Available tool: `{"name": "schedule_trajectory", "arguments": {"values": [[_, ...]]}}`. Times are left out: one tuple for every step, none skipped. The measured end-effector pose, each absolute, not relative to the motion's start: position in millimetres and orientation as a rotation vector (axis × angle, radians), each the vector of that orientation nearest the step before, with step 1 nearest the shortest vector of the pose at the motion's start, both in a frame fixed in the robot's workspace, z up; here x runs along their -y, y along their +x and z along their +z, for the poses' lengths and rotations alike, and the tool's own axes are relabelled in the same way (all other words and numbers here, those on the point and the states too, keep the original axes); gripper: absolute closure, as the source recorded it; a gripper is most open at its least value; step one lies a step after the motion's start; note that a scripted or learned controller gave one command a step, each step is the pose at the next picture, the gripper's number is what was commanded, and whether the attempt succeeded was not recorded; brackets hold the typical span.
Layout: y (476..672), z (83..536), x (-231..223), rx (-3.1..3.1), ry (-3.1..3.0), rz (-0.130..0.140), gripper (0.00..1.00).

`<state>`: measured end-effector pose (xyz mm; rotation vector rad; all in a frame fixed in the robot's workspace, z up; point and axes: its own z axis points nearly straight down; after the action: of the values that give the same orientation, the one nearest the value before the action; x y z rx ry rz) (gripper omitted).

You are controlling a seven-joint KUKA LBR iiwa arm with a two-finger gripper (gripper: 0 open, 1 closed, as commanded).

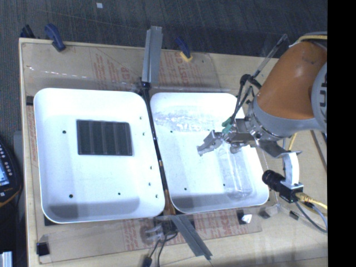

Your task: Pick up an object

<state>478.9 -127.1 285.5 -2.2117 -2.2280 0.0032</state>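
Jaws [208,143] of the grey and orange arm [289,90] are hanging over the middle of the right bin [192,204], and whether they are apart or together I cannot tell. A clear plastic object [236,174], hard to name, is lying in that bin near its right wall and front right corner, just beside the jaws. A dark ribbed rectangular block [104,137] is lying flat in the left bin [50,204], towards its back half, well apart from the arm.

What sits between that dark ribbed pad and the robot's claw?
In the camera view, between pad and gripper run the bins' adjoining rims, then bare white floor.
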Motion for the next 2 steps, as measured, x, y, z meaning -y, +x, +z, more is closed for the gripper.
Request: {"name": "schedule_trajectory", "arguments": {"values": [[519.0,269,184,1.776,-2.592,0.004,0.0],[483.3,253,197,1.347,-2.834,0.005,0.0]]}}
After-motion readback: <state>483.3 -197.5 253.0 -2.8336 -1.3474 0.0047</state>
